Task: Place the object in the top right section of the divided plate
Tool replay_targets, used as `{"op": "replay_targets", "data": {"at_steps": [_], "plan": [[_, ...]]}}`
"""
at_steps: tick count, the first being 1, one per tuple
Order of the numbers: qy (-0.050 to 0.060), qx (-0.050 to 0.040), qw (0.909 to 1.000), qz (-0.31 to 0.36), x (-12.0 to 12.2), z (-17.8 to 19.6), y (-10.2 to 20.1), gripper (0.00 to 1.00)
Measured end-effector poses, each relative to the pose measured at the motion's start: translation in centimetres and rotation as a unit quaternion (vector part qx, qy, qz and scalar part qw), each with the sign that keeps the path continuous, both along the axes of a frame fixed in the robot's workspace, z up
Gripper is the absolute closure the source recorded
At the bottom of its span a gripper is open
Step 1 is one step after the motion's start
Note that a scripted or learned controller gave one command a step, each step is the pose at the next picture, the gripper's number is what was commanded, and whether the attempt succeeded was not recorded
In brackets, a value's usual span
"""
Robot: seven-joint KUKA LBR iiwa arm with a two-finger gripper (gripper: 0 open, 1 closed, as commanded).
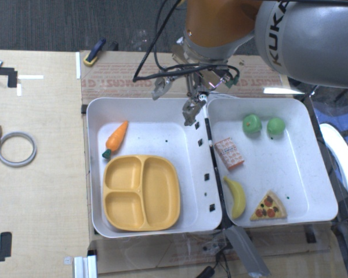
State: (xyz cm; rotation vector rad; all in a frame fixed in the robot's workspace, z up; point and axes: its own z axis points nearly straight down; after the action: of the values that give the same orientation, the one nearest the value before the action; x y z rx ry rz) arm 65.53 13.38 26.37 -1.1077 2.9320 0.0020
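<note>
I see the gripper (192, 110) hanging over the seam btwn the two bins, at their far edge, w/ nothing btwn its fingers. Left bin (95, 155): yellow divided plate (141, 191) at the near side, all sections bare; carrot (116, 138) just beyond its far left corner, apart from it. Right bin (313, 155): two green balls (252, 124) near each other at the far side, small red-and-white box (228, 153) near the seam, banana (236, 197) and pizza slice (268, 207) at the near edge. Roll of tape (14, 149) lies on the tabletop (40, 213), well left of the bins.
</note>
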Motion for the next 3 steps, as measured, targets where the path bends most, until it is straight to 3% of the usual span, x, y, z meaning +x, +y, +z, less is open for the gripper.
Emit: {"op": "replay_targets", "data": {"at_steps": [1, 2, 3], "plan": [[0.001, -0.001, 0.977, 0.213, 0.4, -3.5, -3.2, 0.0], [-0.001, -0.0015, 0.9233, 0.384, 0.5, -1.7, -4.7, 0.0], [-0.001, -0.0018, 0.8853, 0.465, 0.5, 3.6, -9.9, 0.0]]}}
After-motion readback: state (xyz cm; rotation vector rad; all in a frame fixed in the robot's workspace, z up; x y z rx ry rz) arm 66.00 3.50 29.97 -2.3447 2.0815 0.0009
